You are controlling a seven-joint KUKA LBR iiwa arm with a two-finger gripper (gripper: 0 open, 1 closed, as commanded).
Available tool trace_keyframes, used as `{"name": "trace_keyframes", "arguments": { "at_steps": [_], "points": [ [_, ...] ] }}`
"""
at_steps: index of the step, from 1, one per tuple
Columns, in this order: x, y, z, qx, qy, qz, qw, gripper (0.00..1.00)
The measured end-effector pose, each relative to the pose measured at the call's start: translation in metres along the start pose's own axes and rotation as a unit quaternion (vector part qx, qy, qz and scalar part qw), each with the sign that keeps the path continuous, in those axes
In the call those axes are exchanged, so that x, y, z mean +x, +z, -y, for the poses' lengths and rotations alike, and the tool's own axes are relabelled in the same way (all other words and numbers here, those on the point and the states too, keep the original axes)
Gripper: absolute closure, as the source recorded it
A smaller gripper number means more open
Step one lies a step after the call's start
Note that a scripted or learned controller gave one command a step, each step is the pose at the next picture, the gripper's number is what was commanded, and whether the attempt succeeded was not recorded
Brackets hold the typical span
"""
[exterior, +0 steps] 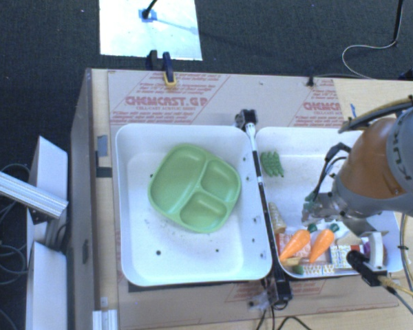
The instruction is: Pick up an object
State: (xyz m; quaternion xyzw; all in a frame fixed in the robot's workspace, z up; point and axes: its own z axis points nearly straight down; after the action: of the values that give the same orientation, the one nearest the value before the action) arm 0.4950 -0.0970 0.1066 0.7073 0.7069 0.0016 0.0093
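Arm low over right bin (296, 158), gripper (321, 215) above carrots (308, 243) near front wall; approach step, I judge; finger state: cannot tell; next: descend onto one carrot, close

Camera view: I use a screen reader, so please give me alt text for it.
A grey-and-orange robot arm reaches from the right over the right bin, above two orange carrots and small packages. The left bin holds a green divided plate.
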Motion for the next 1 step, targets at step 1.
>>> {"name": "trace_keyframes", "arguments": {
  "at_steps": [1],
  "points": [
    [0.0, 0.0001, 0.0, 0.0, 0.0, 0.0, 1.0, 0.0]
  ]
}}
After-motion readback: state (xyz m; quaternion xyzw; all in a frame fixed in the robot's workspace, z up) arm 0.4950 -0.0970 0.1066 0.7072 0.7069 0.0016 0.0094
